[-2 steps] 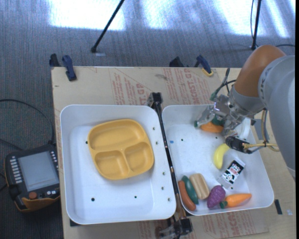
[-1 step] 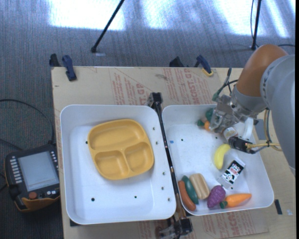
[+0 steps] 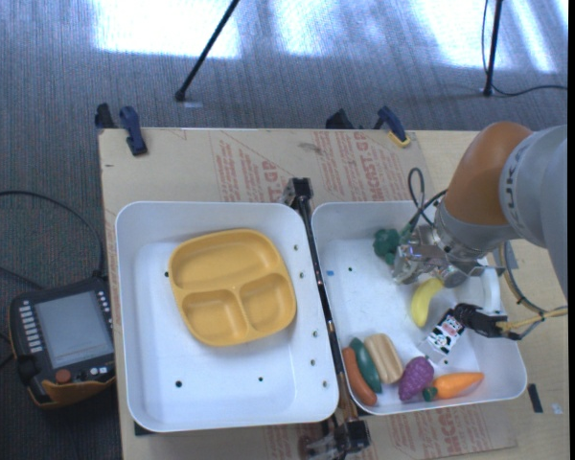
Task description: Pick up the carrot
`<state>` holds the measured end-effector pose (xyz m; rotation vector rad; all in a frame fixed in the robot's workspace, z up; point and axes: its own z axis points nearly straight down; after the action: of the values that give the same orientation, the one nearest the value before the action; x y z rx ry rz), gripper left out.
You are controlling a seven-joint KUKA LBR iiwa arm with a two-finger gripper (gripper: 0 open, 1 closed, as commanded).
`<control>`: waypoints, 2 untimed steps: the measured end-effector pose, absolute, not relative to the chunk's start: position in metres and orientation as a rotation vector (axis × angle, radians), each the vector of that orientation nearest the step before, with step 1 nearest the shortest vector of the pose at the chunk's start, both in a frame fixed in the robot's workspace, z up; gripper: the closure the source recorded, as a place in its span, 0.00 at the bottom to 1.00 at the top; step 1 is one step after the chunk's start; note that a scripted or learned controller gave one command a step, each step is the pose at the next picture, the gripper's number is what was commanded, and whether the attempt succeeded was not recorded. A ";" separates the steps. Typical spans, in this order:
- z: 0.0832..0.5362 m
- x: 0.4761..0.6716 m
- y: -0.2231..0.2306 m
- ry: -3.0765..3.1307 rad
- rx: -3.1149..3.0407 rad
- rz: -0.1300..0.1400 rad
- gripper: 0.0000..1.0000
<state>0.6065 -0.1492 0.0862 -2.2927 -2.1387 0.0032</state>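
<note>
Task status: not yet started in any real sense; the carrot has not been picked up.

Carrot lies flat on the floor of the right bin, in the corner closest to the front right corner of the surface, its green end pointing toward the purple grapes just beside it. Nothing is touching the carrot from above.

My tool is elsewhere: low over the far part of the same bin, near the bin's back wall, close to a green vegetable and just above a yellow banana. It is well apart from the carrot. Whether it is wide or narrow I cannot tell; the wrist and cabling cover it. I see nothing carried in it.

Other contents of the right bin: a small black-and-white carton between tool and carrot, and along the front wall a bread roll, a green pod and a second orange piece.

The left bin carries a yellow divided plate.

Left to do, by my reckoning: move to the front right corner of the bin, align across the carrot's body, descend, close, lift. Crowding by the grapes may make the approach tight.
</note>
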 end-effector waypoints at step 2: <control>0.187 0.565 -0.074 -2.547 -1.831 0.002 1.00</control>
<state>0.5648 -0.0738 0.1868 -1.8310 -2.5473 0.0024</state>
